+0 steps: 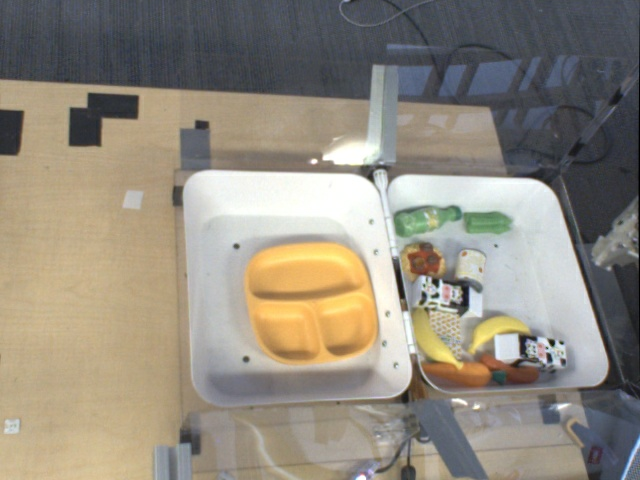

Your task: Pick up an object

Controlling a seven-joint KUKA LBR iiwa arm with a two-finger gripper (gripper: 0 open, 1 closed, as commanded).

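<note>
One fixed camera looks down aslant on both bins [200,268] from above

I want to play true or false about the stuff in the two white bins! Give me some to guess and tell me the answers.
1. The yellow tray sits in the left bin. True.
2. The tray has three compartments. True.
3. The green bottle lies in the left bin. False: it lies in the right bin, near the far edge.
4. There are two bananas in the right bin. True.
5. The carrot rests on the yellow tray. False: it lies at the right bin's near edge.
</note>
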